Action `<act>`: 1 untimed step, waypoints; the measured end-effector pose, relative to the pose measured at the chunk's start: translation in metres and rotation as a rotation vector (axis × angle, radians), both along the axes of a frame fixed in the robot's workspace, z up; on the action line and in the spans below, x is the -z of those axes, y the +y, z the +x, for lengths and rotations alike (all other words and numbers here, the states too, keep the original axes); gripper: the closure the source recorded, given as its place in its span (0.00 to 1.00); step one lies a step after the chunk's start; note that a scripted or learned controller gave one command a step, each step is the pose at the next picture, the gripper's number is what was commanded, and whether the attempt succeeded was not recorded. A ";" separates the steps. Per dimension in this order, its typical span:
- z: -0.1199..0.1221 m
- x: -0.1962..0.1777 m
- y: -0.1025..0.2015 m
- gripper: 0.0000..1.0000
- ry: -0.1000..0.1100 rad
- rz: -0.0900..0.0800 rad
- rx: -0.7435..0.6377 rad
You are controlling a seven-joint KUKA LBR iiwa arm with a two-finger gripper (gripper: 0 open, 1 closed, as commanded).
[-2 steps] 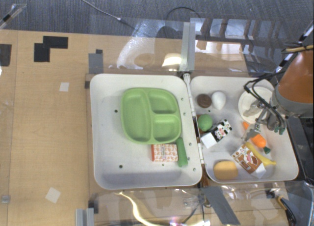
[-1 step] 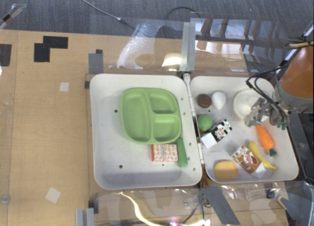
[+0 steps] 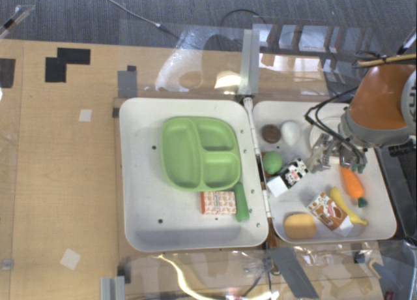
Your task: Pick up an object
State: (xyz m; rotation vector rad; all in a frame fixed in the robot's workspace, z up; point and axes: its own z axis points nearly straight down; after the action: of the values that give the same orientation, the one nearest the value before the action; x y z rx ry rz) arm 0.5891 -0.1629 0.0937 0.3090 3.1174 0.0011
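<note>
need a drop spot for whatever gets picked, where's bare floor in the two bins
Left bin: bare floor left of the green divided plate and along the front, below the small red carton. Right bin is crowded: carrot, banana, bread roll, green ball and the gripper leave little room.

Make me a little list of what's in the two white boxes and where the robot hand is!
left bin: green divided tray, small red-patterned packet just below it, green stick beside the packet
right bin: brown ball, white egg-like thing, green ball, black-and-white cow toy, white block, carrot, banana, snack box, bread roll
gripper: over the right bin, left of the carrot, above the snack box
holding anything: nothing seen between its fingers
</note>
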 end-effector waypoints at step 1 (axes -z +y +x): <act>0.000 0.000 -0.001 0.00 0.000 -0.001 0.001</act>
State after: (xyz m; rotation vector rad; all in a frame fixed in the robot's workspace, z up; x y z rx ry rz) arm 0.5890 -0.1639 0.0941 0.3101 3.1169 0.0000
